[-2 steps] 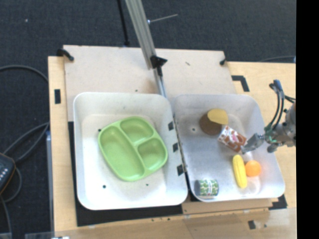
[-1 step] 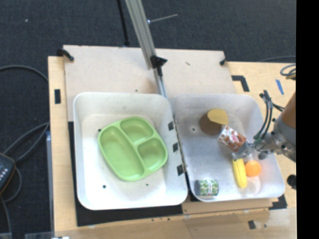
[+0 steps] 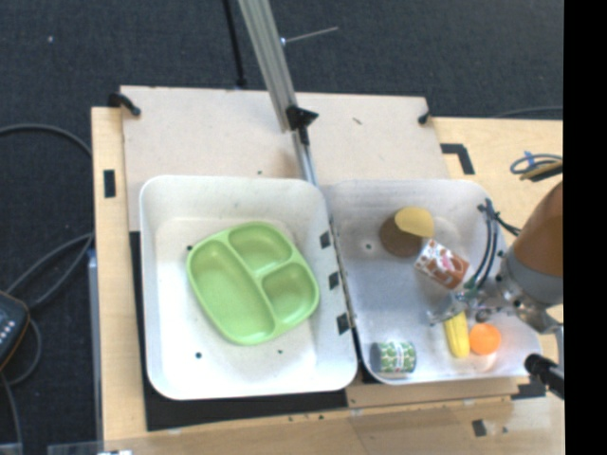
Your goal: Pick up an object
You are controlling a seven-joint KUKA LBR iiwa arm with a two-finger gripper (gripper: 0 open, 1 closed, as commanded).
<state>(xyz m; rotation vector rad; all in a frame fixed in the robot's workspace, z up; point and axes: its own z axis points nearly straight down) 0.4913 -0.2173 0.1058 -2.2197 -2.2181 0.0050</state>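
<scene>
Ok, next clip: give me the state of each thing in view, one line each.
green plate: flat in the left bin, nothing in its compartments.
red can: on its side, right bin.
green can: on its side, near the front wall.
yellow corn: lying beside the orange ball.
end effector: just above the corn.

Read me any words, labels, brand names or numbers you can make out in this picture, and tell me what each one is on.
No text can be read here.
Red and white packet: printed pattern, too blurred to read.
Green and white can: label too small and blurred to read.
Green divided plate, yellow corn cob, orange ball: no markings visible.
</scene>
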